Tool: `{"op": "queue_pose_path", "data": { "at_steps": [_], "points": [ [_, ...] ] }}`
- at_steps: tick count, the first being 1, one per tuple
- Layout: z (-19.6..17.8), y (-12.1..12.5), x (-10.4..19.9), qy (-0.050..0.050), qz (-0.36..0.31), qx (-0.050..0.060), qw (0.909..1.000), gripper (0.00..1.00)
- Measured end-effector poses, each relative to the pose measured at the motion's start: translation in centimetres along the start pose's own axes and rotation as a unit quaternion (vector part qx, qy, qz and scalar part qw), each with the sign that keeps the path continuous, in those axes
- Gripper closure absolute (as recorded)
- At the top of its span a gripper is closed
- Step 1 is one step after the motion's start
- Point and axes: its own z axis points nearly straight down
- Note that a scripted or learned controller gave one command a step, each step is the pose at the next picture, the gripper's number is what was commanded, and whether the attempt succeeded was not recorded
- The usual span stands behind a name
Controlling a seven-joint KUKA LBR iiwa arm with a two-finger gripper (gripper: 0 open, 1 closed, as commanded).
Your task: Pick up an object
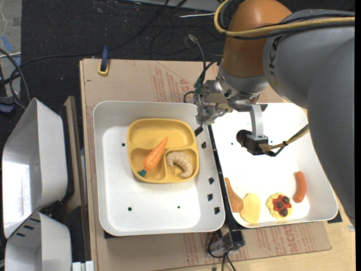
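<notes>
Camera view.
- Worktop (141,244): brown board carrying two white bins side by side.
- Left bin (113,208): holds the yellow divided plate (138,131), the landmark here.
- Carrot (155,153): orange, lying slantwise in the plate's left compartment.
- Shrimp (181,164): pale, curled, in the plate's lower right compartment, just beside the carrot.
- Right bin (248,123): right of the plate. Along its near edge: an orange drumstick-like piece (233,196), a yellow wedge (251,207), a small pizza (280,205), a sausage (299,186).
- Claw (206,116): above the plate's upper right corner, over the seam between bins; whether its fingers are apart or together cannot be told. Nothing seen held.
</notes>
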Motion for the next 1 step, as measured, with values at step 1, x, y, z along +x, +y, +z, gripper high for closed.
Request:
{"op": "queue_pose_path", "data": {
  "at_steps": [1],
  "points": [
    [0.6,1.92,4.38,0.0,0.0,-0.001,1.0,1.0]
  ]
}}
